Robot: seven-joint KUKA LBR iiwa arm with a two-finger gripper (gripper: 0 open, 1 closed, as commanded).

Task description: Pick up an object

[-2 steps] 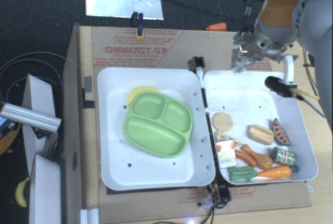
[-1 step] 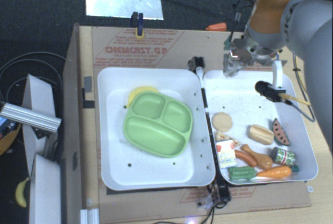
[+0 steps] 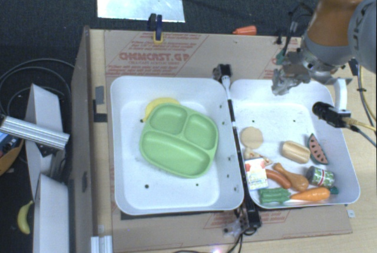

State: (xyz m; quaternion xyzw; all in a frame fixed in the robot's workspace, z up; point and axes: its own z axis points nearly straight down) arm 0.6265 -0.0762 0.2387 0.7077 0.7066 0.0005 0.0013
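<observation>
My gripper [image 3: 283, 85] hangs over the far edge of the right bin [image 3: 268, 110], above bare white floor and apart from every object. In that bin lie a tan round biscuit [image 3: 252, 136], a bread roll [image 3: 295, 152], a watermelon slice [image 3: 318, 149], a small can [image 3: 320, 176], a red-and-white carton [image 3: 256, 173], a sausage [image 3: 275, 177], a drumstick [image 3: 293, 180], a carrot [image 3: 314, 194] and a green vegetable [image 3: 273, 196]. They crowd the near right part. Nothing shows in the gripper.
The left bin [image 3: 126, 146] holds a green divided plate [image 3: 179, 140] lying on a yellow piece [image 3: 155, 106]. A black clamp [image 3: 224, 73] sits on the divider between the bins. An orange item [image 3: 245, 29] lies beyond the bench's cardboard sheet.
</observation>
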